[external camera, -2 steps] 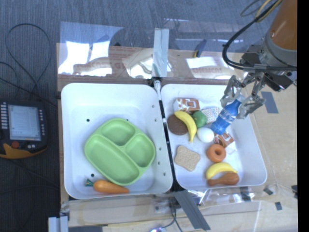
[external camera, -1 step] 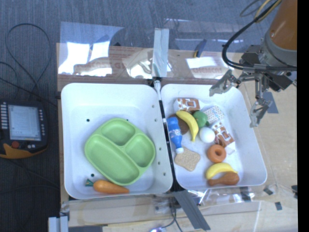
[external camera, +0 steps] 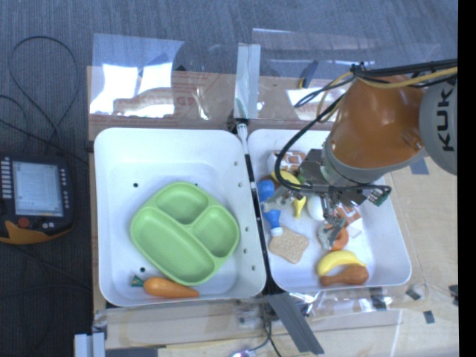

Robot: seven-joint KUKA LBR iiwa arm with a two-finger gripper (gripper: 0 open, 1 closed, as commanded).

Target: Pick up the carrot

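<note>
The carrot, orange with a small green top at its left end, lies flat in the front of the left bin, just below the green plate. My gripper hangs over the middle of the right bin, far to the right of the carrot and across the divider between the bins. The grey arm with its orange band covers much of the right bin's back half. The gripper hovers among small toys there, right above a small red and orange item.
The green three-part plate fills the left bin's middle. The right bin holds a banana, a brown piece, a cracker, blue toys, a yellow piece and a packet. A pendant lies far left.
</note>
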